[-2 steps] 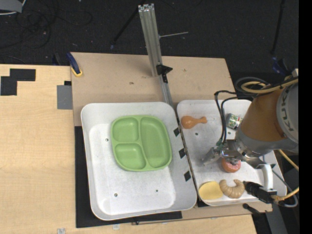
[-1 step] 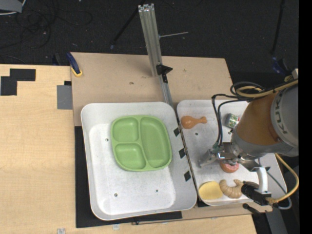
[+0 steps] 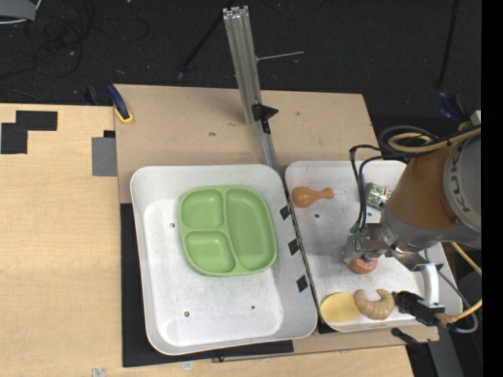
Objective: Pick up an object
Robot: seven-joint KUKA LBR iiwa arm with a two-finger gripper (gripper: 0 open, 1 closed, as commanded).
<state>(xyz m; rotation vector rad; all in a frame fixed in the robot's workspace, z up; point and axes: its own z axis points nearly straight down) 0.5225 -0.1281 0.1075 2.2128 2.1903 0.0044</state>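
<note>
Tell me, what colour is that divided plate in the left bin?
Light green divided plate, seen in the camera view.

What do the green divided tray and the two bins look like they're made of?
Green divided tray: probably moulded plastic, smooth, even colour, soft sheen, rounded compartment edges. Left bin and right bin: likely thin white plastic or coated metal, matte; hard to tell which.

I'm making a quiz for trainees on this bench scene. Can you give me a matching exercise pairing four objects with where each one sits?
Things:
1. green divided plastic plate
2. orange drumstick-shaped toy
3. tan croissant-shaped toy
4. small red round object

Places:
A. right bin, near edge
B. left bin
C. under the gripper
D. right bin, far left corner

Pairs: 1-B, 2-D, 3-A, 4-C
</note>
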